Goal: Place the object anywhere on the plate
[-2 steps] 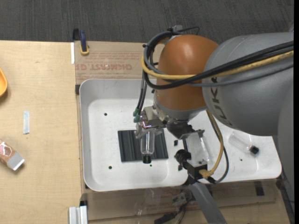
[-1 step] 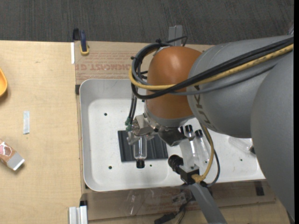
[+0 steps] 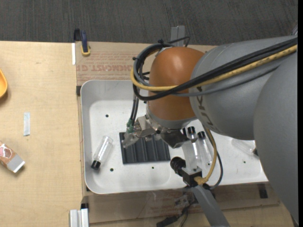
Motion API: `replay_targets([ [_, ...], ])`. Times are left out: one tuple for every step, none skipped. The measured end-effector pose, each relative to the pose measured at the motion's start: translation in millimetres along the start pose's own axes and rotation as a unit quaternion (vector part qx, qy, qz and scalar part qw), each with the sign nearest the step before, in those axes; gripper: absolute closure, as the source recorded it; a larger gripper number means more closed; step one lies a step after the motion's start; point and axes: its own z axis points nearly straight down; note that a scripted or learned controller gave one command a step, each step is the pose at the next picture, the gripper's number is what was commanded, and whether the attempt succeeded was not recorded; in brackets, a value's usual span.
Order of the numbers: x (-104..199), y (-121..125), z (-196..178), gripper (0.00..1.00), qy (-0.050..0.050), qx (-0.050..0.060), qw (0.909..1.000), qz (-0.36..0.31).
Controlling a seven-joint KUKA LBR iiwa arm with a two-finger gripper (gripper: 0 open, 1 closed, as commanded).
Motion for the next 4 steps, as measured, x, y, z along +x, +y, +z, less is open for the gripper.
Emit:
replay_targets([
  [-1.8, 0.3, -7.6, 1.00, -0.001, 0.002, 1.0000, 0.003],
  [-33.7, -7.7, -28.4, 1.00, 0.000, -0.002, 0.9956, 0.093],
  [19.5, 4.2, 6.4, 1.00, 0.000, 0.000, 0.9893, 0.146],
  [19.4, 4.3, 6.3, 0.00, 0.000, 0.000, 0.9893, 0.146],
])
